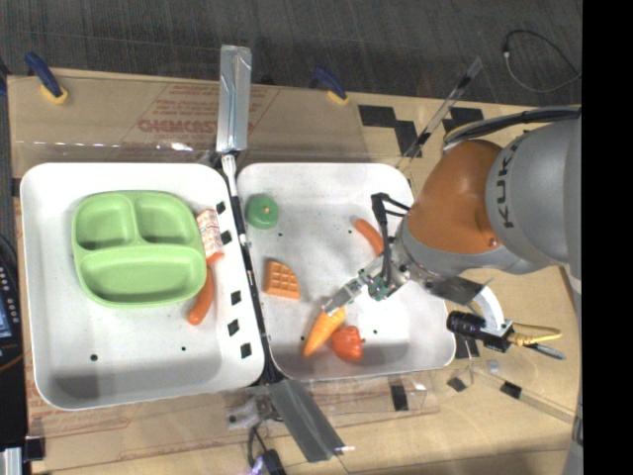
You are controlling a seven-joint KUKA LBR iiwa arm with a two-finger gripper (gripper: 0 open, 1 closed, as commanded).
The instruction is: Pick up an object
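Observation:
In the right bin point(316, 181), my gripper point(341, 303) reaches in from the right, low over the front middle. Its tip is at the upper end of an orange carrot point(319, 334) that lies tilted near the front wall. A red lumpy piece point(348, 343) touches the carrot on its right. An orange waffle point(282, 280) lies to the left of the gripper. A green round piece point(262, 211) sits at the back left. Partly behind the wrist lies a red-orange sausage point(367, 233).
The left bin point(49, 295) holds a green divided tray point(138, 247), a small red-and-white packet point(209, 232) and an orange sausage point(201, 302) by the tray's right edge. The arm's bulk covers the right bin's right side.

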